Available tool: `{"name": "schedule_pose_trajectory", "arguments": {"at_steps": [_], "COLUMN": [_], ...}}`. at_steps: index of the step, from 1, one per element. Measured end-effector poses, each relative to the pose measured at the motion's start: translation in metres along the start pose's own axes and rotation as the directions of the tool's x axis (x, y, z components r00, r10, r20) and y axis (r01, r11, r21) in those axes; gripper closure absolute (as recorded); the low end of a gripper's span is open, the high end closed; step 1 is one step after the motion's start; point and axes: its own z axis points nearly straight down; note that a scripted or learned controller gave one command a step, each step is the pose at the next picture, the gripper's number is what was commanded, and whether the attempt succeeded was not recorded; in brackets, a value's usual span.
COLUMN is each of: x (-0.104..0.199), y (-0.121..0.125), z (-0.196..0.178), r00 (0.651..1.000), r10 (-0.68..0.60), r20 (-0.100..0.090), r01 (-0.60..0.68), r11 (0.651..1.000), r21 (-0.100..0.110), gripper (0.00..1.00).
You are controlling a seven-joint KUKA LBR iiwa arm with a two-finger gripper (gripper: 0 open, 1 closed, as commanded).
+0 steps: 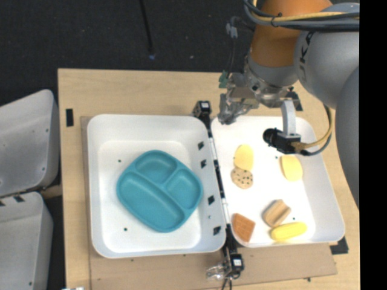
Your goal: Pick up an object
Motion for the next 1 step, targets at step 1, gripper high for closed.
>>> {"name": "schedule_pose_trajectory", "arguments": {"at_steps": [1], "x": [0.0412], "y": [0.0219], "z": [0.0073], "r00": [1.000], "r10": [0.001], "r20": [0.000], "r01": [-0.001], "r11": [1.000], "r21": [0.001], "gripper": [1.00]}}
